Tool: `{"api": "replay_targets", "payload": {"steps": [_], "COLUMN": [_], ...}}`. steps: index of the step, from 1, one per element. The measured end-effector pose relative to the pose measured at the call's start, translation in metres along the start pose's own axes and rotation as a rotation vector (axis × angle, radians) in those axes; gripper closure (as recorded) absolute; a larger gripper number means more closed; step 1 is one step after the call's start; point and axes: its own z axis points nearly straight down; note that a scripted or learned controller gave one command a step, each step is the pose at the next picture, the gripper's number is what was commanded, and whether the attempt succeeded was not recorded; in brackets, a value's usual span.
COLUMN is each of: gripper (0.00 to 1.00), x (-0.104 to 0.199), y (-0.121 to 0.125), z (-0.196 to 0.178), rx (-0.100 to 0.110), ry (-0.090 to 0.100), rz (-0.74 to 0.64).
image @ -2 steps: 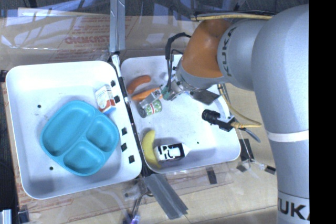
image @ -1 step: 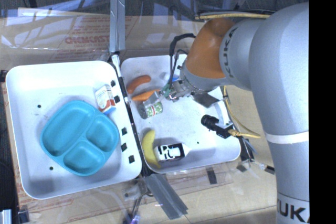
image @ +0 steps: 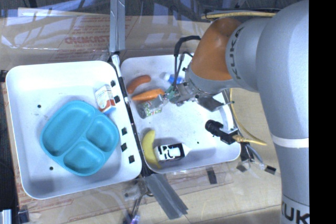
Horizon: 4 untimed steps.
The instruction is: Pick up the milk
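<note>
On your left, the left-hand shallow white bin (image: 31, 128) holds a light blue plastic tray with three compartments (image: 80, 137). Just beyond the tray's far right corner, by the bin's right wall, sits a small white carton with a red and orange label (image: 105, 97), which looks like the milk; it is tilted and touches the tray's edge.

Moving right across the dividing wall, the right-hand shallow white bin (image: 220, 152) carries a reddish-brown sausage shape (image: 138, 82) near its far left, an orange carrot-like piece (image: 147, 95) just below it, and a clear jar with speckled contents (image: 150, 107) lying on its side beside that. Near the front wall you will see a yellow banana (image: 149, 147) with a small black and white box (image: 171, 151) touching its right side.

The grey arm's gripper (image: 176, 94) is low in this right bin, next to the carrot piece and the jar, well apart from the carton. You cannot tell how the tool is set from here.
</note>
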Motion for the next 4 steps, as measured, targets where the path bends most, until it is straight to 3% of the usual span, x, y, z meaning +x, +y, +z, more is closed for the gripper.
{"api": "replay_targets", "payload": {"steps": [1,2,3,4], "gripper": [0.00,0.00,0.00,0.00], "x": [0.050,0.048,0.022,0.016], "y": [-0.019,-0.011,-0.021,0.002], "z": [-0.136,-0.077,-0.047,-0.058], "rx": [-0.002,0.003,0.004,-0.002], "ry": [-0.001,0.001,0.003,-0.001], "rz": [-0.254,-0.226,-0.115,-0.443]}}
